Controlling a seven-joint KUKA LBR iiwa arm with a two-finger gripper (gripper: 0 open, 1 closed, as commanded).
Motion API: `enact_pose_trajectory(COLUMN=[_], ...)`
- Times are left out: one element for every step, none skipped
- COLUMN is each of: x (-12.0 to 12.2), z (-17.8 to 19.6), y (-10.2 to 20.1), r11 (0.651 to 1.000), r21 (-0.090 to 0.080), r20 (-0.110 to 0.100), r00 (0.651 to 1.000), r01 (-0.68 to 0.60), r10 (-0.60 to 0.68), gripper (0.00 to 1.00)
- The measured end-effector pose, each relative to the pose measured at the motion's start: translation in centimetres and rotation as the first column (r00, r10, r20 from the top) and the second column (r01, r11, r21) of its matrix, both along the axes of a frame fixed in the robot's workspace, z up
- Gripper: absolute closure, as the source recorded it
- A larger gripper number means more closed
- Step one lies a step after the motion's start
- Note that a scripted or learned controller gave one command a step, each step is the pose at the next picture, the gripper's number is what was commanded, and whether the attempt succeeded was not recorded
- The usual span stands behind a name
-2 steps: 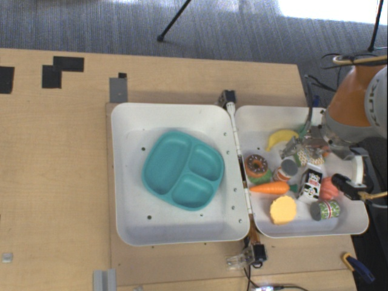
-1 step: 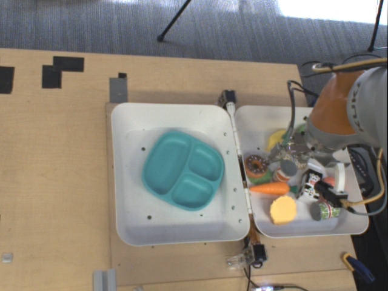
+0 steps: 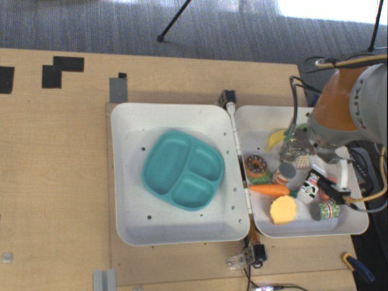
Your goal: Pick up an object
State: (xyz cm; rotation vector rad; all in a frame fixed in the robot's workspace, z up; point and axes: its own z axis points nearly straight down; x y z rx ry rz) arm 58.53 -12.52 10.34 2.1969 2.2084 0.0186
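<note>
The near edge of the tabletop (image 3: 54, 223) is light wood; a small clear clip with wiring (image 3: 245, 257) sits just in front of the seam between the two bins.

The right bin (image 3: 357, 226) holds the loose objects. Nearest its front wall lie a yellow round block (image 3: 283, 210) and, to its right, a small green-and-red can (image 3: 328, 210) lying on its side. Just behind the yellow block, an orange carrot (image 3: 270, 190) lies crosswise, its tip pointing toward the bin divider. A black-and-white patterned box (image 3: 309, 187) stands just right of the carrot. Behind the carrot, near the divider, sits a chocolate doughnut with sprinkles (image 3: 256, 165). A yellow banana-shaped item (image 3: 276, 139) lies toward the back of the bin.

The gripper (image 3: 295, 155) is lowered into the middle of the right bin, between the doughnut and the patterned box, over a small grey-topped cylinder (image 3: 287, 171). Whether its fingers are apart or together cannot be determined from this angle, and no object is visibly between them. The arm (image 3: 342, 105) enters from the right, its orange band above the wrist.

The left bin (image 3: 127, 223) contains a teal divided plate (image 3: 183, 169) with three compartments, lying flat near the bin's centre.

Beyond the bins, black markers (image 3: 60, 70) lie on the far left of the tabletop, and a grey carpet (image 3: 121, 17) extends behind it.
</note>
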Motion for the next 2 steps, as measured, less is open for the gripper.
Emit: enact_pose_trajectory(x=[-0.1,6.3], z=[-0.1,-1.8], y=[0.0,-0.7], r11=[1.000,1.000], r21=[0.000,0.009], r20=[-0.002,-0.023], r00=[1.000,1.000], r01=[0.000,-0.001], r10=[0.000,0.001], gripper=[0.00,0.00])
